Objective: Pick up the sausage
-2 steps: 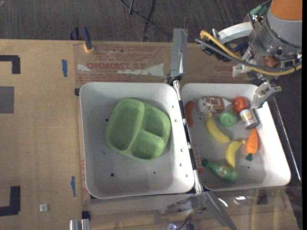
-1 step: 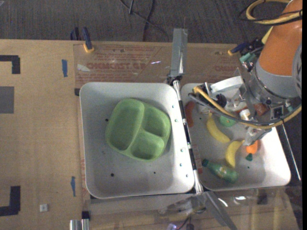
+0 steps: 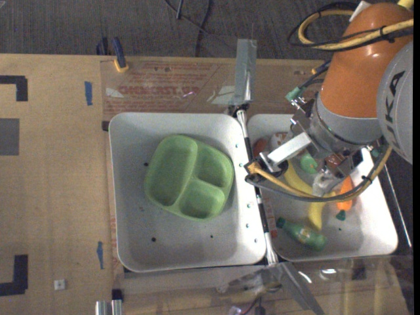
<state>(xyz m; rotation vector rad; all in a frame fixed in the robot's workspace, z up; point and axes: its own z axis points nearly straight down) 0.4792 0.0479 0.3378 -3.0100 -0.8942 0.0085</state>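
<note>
Tan cardboard bench (image 3: 59,176), two white bins. Left bin (image 3: 131,241): green divided plate (image 3: 190,176). Right bin (image 3: 380,235): banana (image 3: 303,188), green bottle (image 3: 303,233), orange carrot-like piece (image 3: 346,195), reddish sausage (image 3: 261,146) at near-left corner, partly hidden. Arm (image 3: 367,77) overhead, covering much; gripper (image 3: 325,176) low among items, finger state impossible to tell.

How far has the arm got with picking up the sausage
Done so far: the arm has reached over the right bin, above the toys. In hand: nothing visibly; its wrist covers much of the pile, so no grasp shows. A reddish-brown item at the bin's upper left may be the sausage, lying uncovered. Left: grip and lift it. The green plate sits in the left bin.
</note>
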